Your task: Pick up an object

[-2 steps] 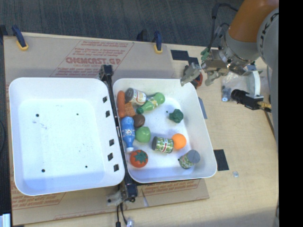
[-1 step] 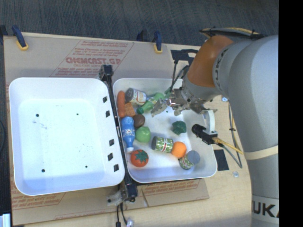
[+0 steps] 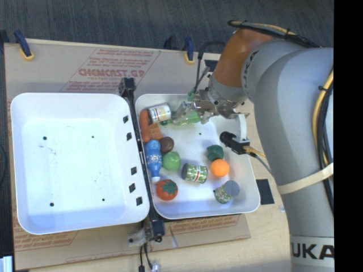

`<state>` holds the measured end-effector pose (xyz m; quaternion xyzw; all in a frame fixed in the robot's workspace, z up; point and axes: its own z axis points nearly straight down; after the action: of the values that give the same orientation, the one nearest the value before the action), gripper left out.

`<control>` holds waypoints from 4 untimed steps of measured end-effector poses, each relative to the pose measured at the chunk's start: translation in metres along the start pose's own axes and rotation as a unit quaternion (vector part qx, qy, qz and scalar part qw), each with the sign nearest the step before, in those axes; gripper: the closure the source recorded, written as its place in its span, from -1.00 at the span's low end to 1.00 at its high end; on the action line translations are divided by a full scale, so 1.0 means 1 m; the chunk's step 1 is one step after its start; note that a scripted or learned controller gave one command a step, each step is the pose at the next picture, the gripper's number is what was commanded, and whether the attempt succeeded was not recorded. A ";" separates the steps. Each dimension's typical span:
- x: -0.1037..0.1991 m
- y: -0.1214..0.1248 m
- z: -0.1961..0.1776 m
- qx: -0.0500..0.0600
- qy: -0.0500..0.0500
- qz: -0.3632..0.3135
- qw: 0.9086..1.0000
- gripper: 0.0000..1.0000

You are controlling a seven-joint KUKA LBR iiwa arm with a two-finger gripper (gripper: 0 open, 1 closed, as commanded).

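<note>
Reaching in from the right, arm bent down over right bin [image 3: 249, 200] top edge, orange band above the wrist

gripper [image 3: 195, 107] sits at the bin's upper middle, finger state cannot tell; glossy green bottle [image 3: 190, 118] lies right at its tip, labelled can [image 3: 160, 114] just left; round orange ball [image 3: 219, 168], green ball [image 3: 171, 161] and blue bottle [image 3: 153, 157] lower, apart from it

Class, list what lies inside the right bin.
Right bin: two cans, blue bottle, tomato, green ball, orange ball, brown ball. The arm covers its upper right corner.
</note>
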<state>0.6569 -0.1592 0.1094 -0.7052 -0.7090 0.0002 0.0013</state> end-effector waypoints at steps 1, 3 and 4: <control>-0.001 -0.002 -0.009 0.007 0.001 -0.002 1.000 1.00; 0.033 -0.091 0.017 -0.001 -0.003 0.001 1.000 -1.00; 0.058 0.000 0.017 0.000 0.000 0.000 1.000 -1.00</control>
<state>0.6569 -0.1013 0.0925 -0.7053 -0.7089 -0.0001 0.0009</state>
